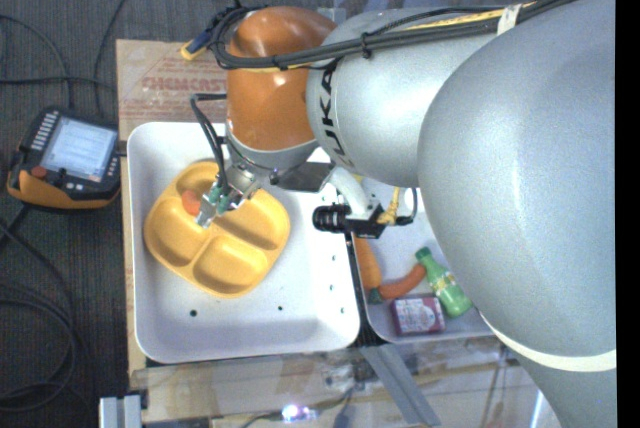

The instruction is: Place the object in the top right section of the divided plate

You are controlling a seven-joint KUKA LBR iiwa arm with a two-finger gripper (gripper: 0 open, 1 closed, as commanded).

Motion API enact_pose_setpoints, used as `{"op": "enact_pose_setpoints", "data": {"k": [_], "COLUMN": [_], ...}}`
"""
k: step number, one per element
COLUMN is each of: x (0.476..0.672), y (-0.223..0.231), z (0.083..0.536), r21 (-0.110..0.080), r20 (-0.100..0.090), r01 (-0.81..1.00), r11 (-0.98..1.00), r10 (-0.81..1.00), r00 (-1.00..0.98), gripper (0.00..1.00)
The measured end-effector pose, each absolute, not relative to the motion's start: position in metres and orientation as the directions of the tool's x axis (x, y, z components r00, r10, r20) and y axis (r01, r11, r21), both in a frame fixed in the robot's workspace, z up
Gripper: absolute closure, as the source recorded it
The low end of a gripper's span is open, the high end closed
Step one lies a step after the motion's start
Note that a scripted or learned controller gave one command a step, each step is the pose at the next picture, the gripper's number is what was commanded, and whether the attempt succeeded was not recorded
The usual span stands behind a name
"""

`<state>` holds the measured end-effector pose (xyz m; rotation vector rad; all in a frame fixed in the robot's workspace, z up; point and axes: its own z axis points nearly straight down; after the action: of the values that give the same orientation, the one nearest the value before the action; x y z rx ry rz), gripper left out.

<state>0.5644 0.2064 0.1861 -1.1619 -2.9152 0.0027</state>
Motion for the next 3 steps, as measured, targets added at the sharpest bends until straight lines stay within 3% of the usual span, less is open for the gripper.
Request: {"op": "enact_pose_setpoints", "data": {"k": [1,2,3], "x": [0.573,0.507,0.525], "y": [0.203,0.204,0.119], "z": [0.386,0.223,0.185], "r21": [-0.002,-0.006,-0.004], "r20": [-0.002,0.002,0.001], "r01": [0.684,0.775,0.776], "r11": [0.729,0.632,0.630], "r10": [0.684,0.775,0.776], "r00": [-0.729,-0.632,-0.630], "gripper": [1.00,1.00,1.00]}}
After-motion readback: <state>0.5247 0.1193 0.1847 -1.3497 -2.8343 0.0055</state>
